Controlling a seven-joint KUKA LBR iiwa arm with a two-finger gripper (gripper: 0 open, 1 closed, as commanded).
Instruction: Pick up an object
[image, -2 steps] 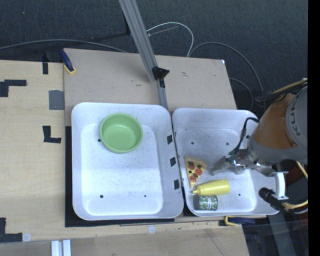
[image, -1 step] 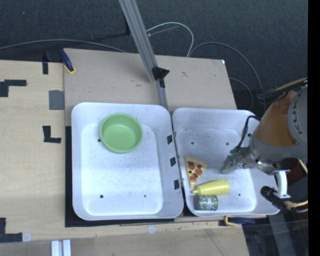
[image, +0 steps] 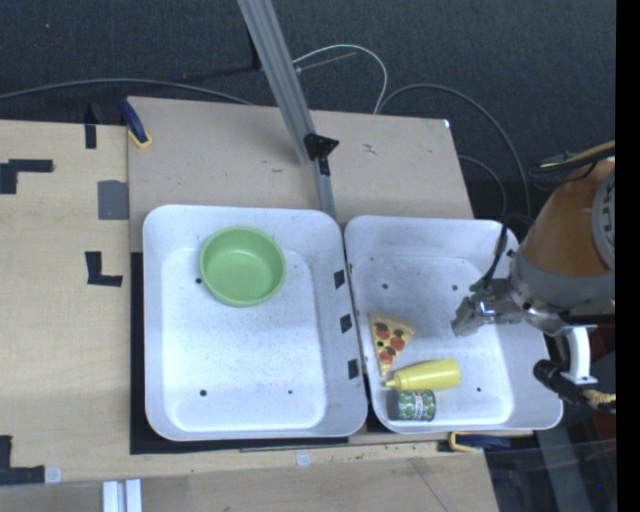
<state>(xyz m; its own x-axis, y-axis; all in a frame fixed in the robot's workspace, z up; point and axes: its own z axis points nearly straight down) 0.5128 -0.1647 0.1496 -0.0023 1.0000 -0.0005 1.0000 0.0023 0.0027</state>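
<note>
Camera view from above shows us three small things grouped at the near left of the right bin (image: 440, 240): a toy pizza slice (image: 389, 340) lying flat beside the bin's left wall, a yellow mustard bottle (image: 425, 376) on its side just below the slice, and a small green can (image: 412, 405) just beneath the bottle, by the bin's near wall. We see none of them lifted; each lies on the bin floor.

To their right, we find the gripper (image: 468, 320) low over the middle of the same bin, apart from all three things, with the bottle the nearest. We cannot tell how its jaws stand, as the metal parts blur together. Behind it the arm (image: 570, 245), with its orange band, enters from the right.

In the left bin (image: 170, 400) we see a green bowl (image: 242, 266) standing upright toward the far side. A grey pole (image: 285, 85) crosses the wooden bench (image: 60, 330) at a slant above the bins.
</note>
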